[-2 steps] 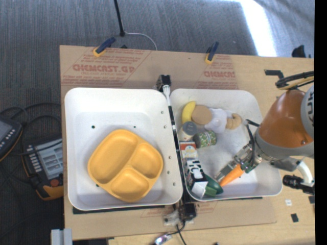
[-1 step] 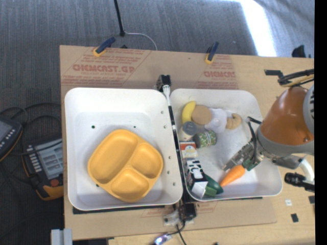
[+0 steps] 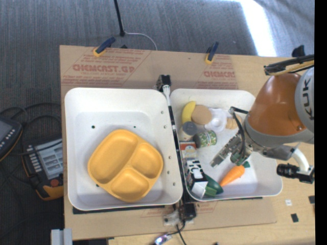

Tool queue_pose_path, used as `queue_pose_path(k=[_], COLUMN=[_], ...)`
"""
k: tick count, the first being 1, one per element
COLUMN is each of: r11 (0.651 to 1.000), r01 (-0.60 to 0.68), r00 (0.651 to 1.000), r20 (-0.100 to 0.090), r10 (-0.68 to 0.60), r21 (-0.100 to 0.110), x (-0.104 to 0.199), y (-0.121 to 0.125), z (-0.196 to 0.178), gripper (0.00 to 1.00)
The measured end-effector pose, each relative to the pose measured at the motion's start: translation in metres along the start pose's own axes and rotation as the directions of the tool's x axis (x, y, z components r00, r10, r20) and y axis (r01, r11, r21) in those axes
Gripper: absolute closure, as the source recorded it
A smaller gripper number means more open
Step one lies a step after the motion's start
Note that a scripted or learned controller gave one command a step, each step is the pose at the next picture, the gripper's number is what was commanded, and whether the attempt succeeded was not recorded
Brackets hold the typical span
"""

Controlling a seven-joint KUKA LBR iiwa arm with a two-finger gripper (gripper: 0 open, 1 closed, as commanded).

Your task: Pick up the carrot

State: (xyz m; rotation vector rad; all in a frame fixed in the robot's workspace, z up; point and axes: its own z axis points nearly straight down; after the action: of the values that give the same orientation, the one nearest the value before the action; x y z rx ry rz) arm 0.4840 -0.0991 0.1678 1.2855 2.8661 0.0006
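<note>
The carrot (image 3: 231,176) is orange with a green top and lies tilted on the floor of the right bin (image 3: 265,188), near its front wall. My gripper (image 3: 218,158) hangs over that bin, just up and left of the carrot, a short way from its green end. Nothing shows between the gripper and the carrot, and the carrot rests on the bin floor. The orange band of the arm (image 3: 276,108) covers the bin's right part.
Along the right bin's left side lie a yellow fruit (image 3: 188,111), a tan ball (image 3: 202,115), a grey can (image 3: 189,129), a green bottle (image 3: 207,138), a small box (image 3: 188,148) and a green item (image 3: 212,188). The left bin (image 3: 76,111) holds a yellow divided plate (image 3: 126,163).
</note>
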Motion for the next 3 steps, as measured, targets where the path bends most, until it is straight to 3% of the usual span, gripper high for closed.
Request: queue_pose_path(k=[1,2,3], r11=[0.987,0.885,0.989], r01=[0.158,0.466,0.146], r00=[0.987,0.885,0.989], r20=[0.001,0.008,0.001], r10=[-0.158,-0.466,-0.146], r21=[0.001,-0.006,0.000], x=[-0.067,-0.068,-0.093], y=[-0.038,-0.055,-0.083], z=[0.046,0.078,0.046], gripper=[1.00,1.00,1.00])
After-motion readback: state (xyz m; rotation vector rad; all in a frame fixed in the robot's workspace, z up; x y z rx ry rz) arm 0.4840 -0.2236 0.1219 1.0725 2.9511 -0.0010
